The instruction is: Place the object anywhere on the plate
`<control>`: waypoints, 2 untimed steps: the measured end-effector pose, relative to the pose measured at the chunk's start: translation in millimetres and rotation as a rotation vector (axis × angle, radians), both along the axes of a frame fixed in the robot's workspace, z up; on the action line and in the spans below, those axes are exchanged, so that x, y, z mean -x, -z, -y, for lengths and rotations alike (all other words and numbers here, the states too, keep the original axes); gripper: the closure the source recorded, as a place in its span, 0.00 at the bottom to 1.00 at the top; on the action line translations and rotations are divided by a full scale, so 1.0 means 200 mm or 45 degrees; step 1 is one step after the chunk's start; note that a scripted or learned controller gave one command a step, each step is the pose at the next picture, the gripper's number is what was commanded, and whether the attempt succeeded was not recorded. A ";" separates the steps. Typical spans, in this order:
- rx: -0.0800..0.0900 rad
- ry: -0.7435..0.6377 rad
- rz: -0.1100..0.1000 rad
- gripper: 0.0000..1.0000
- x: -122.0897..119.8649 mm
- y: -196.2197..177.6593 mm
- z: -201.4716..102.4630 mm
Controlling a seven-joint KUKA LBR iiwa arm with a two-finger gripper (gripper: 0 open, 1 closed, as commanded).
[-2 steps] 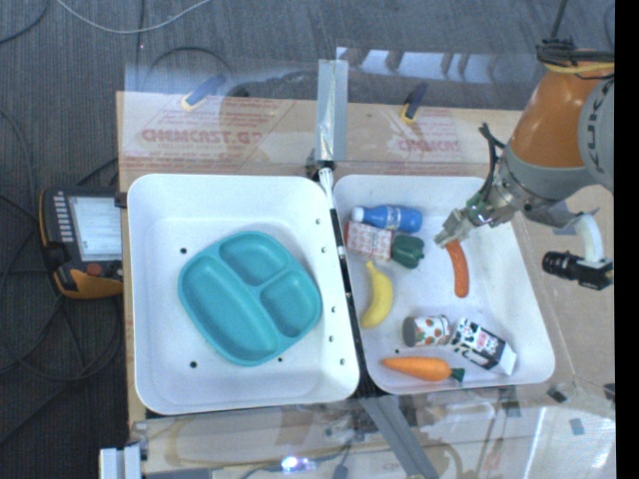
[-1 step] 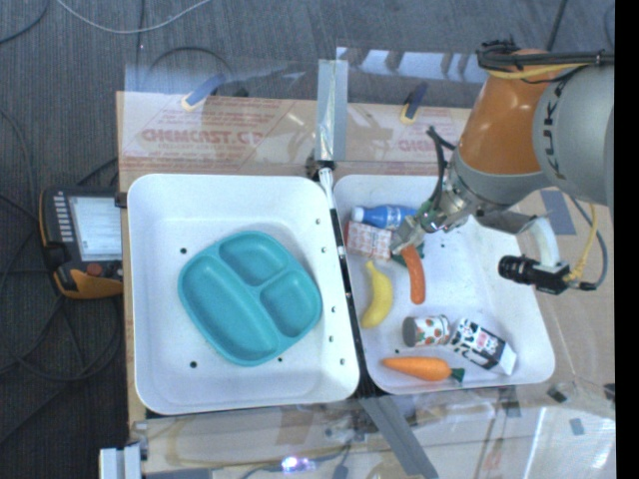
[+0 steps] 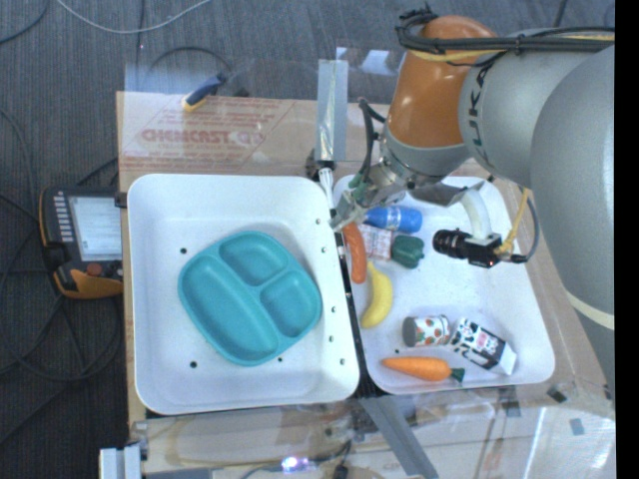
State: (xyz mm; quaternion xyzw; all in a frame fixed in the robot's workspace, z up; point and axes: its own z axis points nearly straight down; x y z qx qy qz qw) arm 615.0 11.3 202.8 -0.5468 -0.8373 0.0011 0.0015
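Observation:
A teal divided plate [image 3: 250, 295] lies in the left white bin [image 3: 160, 367] with nothing on it. My gripper [image 3: 357, 200] hangs low over the upper left corner of the right bin [image 3: 534, 342], close to that bin's left wall. Right below it is the top end of an orange sausage-like piece [image 3: 355, 255], and a blue and white bottle [image 3: 393, 218] lies just to its right. Nothing is visibly held.
The right bin also holds a yellow banana [image 3: 377, 298], a dark green piece [image 3: 406, 250], a small can [image 3: 427, 330], a black-and-white carton [image 3: 485, 347] and a carrot [image 3: 420, 369]. The wall between the bins runs beside the gripper.

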 end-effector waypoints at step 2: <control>0.000 -0.077 -0.003 0.00 0.26 0.10 -0.32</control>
